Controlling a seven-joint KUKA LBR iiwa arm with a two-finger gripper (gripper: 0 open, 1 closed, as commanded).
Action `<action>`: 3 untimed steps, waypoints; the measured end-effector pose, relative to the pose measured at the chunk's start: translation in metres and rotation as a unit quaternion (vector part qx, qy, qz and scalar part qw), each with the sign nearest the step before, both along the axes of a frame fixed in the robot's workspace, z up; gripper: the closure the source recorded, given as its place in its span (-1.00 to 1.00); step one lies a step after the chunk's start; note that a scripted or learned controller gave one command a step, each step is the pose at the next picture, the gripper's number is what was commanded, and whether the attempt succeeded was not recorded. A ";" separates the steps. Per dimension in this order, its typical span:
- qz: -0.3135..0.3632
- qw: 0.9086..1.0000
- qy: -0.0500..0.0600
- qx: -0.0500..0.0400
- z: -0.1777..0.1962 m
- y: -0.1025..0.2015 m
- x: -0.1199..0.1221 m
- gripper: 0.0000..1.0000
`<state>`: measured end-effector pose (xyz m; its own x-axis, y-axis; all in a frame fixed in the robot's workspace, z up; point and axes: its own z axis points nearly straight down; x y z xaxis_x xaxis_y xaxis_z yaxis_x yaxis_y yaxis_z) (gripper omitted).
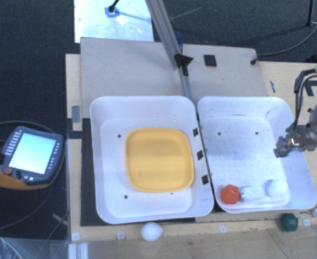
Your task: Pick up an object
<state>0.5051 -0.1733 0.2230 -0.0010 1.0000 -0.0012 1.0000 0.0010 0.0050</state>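
Observation:
A yellow square plate (160, 159) lies in the left bin (107, 144). In the right bin (239, 123), along its front wall, sit a red-orange ball (229, 194), a clear small item (250, 193) and a white egg-shaped ball (277, 188). My gripper (284, 147) hangs over the right bin's right side, above and a little behind the white ball. It looks small and dark here, and nothing shows in its grasp.
A white egg (152, 231) and a dark green ball (289, 222) lie on the bench in front of the bins. A teach pendant (27, 157) rests on the floor at left. A metal pole (166, 28) slants in behind the bins.

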 end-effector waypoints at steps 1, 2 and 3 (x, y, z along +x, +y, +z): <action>0.002 1.000 0.002 0.001 0.009 0.052 0.028 1.00; 0.002 1.000 0.002 0.001 0.000 0.105 0.053 1.00; 0.002 1.000 0.002 0.001 -0.003 0.155 0.085 1.00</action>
